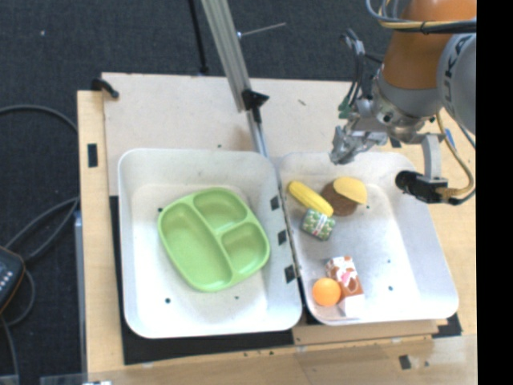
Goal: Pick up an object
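Gripper (346,152) hangs over the right bin's (417,239) far edge, its opening beyond my telling, and I judge the nearest target, the yellow-topped brown piece (346,194), just below it toward me.

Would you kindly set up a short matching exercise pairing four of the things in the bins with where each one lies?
Things:
1. green divided plate
2. banana
3. orange ball
4. gripper

Places:
A. near front edge of right bin
B. above right bin's far edge
C. in left bin
D. right bin, beside the divider

Pairs: 1-C, 2-D, 3-A, 4-B
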`<state>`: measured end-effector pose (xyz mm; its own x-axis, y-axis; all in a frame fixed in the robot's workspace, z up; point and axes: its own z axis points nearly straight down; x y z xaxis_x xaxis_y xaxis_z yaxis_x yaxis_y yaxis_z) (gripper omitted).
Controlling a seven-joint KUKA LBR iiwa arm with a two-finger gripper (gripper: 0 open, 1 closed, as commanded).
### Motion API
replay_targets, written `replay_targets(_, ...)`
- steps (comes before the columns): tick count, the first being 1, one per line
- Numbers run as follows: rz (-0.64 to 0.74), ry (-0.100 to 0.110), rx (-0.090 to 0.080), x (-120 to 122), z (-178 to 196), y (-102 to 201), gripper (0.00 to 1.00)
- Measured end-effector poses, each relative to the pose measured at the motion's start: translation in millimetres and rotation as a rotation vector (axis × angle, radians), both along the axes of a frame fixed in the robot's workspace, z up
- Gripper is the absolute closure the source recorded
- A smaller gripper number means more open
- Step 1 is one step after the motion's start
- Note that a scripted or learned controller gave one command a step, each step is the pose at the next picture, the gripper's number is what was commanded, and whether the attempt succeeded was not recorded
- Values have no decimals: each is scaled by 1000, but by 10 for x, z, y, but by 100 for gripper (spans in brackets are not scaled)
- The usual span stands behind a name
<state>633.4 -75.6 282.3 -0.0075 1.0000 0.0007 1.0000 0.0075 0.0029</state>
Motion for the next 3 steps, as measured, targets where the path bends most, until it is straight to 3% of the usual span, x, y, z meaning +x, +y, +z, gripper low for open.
replay_targets(3,0,1,0,310,-397,1607,100)
